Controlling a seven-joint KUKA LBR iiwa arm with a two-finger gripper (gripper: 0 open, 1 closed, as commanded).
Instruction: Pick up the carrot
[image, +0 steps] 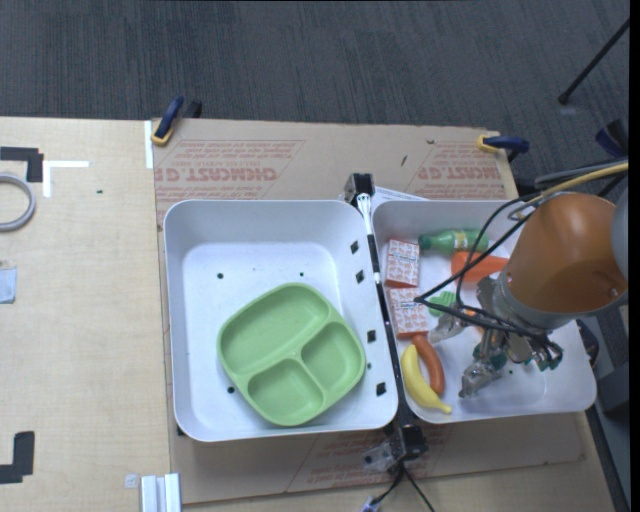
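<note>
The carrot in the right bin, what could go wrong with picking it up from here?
1. The carrot lies partly under the arm's orange band, so the view cannot confirm a clean approach.
2. The gripper is low in the right bin, nearer the banana and the sausage than the carrot; it may close on the wrong item.
3. The green bottle lies right beside the carrot and could get knocked.

Carrot (478, 266) half hidden behind arm (562, 252); cables cross it
</note>
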